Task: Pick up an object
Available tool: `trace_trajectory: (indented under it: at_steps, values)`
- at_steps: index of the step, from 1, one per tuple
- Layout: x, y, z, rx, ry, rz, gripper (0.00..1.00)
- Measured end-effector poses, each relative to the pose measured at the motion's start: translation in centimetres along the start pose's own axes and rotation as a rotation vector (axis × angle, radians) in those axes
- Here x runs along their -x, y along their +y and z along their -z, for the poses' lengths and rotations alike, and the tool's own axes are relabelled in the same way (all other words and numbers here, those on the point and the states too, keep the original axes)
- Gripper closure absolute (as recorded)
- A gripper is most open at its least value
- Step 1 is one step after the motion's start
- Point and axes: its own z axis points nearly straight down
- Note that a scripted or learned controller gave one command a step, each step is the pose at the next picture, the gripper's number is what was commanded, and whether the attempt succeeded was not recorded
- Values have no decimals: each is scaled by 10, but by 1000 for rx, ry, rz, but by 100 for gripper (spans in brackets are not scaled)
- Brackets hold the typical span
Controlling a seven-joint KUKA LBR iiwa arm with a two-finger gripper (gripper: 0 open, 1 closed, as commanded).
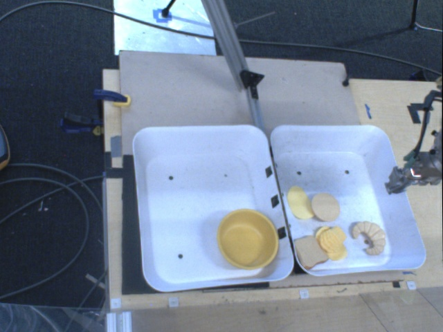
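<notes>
You are watching the approach step — pincer (403, 179) hanging at the right bin's (398, 216) rim, its spread impossible to tell; next it needs lowering onto the croissant (369, 236).

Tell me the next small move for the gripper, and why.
Probably slide the gripper left and toward the near corner, to above the curled tan shrimp-shaped toy. The gripper sits at the right rim of the right white bin with nothing seen between its fingers, and that toy is the nearest piece, lying apart from the waffle and the bread slice.
</notes>
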Motion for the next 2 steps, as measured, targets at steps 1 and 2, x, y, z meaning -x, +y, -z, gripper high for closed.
trace_trajectory:
  at_steps: [1, 2]
  values:
    - [0, 1, 31, -3, 1, 1, 100]
    - [-43, 2, 23, -5, 2, 2, 100]
